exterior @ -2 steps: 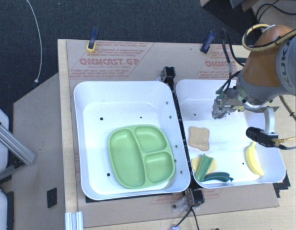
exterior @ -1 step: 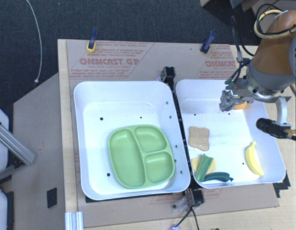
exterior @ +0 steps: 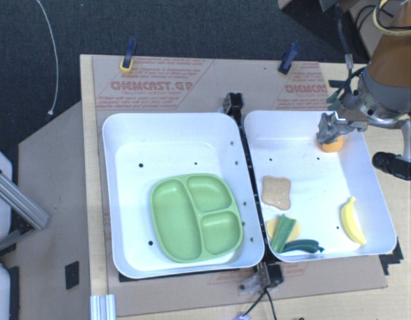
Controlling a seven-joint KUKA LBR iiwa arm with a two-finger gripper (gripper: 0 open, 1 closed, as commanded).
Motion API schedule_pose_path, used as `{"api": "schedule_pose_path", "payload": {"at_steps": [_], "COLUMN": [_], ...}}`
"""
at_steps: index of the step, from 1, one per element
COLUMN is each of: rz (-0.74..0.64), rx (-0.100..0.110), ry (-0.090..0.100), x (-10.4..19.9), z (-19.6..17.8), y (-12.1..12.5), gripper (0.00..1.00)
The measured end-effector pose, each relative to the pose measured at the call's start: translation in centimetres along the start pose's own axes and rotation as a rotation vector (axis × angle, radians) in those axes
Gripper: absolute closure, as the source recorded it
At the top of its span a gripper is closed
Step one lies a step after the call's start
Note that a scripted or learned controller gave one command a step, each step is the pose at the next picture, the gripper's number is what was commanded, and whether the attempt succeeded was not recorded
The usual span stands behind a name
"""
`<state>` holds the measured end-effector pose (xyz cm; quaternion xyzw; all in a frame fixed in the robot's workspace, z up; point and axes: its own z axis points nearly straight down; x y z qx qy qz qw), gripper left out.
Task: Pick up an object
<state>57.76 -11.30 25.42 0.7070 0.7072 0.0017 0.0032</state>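
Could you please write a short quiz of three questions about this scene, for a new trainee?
1. True or false: the green divided plate lies in the left bin.
2. Which thing lies nearest the claw? A) the banana B) the orange object C) the slice of bread
3. Fill in: the banana lies in the ___ bin.

Key: 1 true. 2 B; the claw is right above the orange object at the far end of the right bin. 3 right.
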Motion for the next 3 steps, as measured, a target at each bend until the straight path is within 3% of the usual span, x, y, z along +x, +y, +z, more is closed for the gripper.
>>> {"api": "schedule_pose_path", "payload": {"at_steps": [3], "rz": [-0.005], "rx": [0.005], "ry": [0.003], "x": [15.2], "z": [3.3], "y": [4.9], "gripper": [1.0]}}
